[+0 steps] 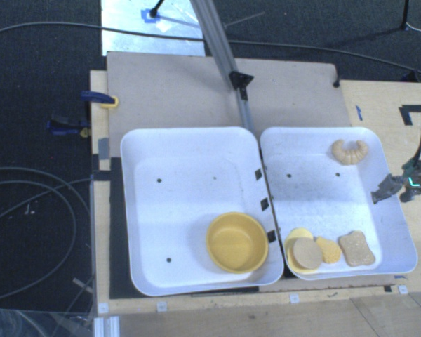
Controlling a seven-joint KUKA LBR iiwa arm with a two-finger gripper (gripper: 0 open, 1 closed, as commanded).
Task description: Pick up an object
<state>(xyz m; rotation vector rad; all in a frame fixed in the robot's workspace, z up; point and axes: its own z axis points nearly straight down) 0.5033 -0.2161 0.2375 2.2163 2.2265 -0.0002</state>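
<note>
- Floor (pixel 35 48): dark carpet, fine speckled weave, covering the left side and the top of the view.
- Cables (pixel 28 209): several thin grey loops lying on the carpet at left; another long cable (pixel 302 48) running across the top.
- Tabletop (pixel 168 90): pale tan board, matte, set on a lighter wooden panel (pixel 386 104) that shows at right and along the lower edge.
- Clamps (pixel 102 100): one yellow-and-blue at the board's left edge, one blue (pixel 67 126) just below it, out over the carpet.
- Metal pole (pixel 217 41): grey, slanting down from the top to a black bracket (pixel 240 80) on the board.
- Bright reflective patch (pixel 147 9): beyond the board's far edge, marked with blue tape (pixel 153 15).
- Light: even, soft, with faint shadows.
</note>
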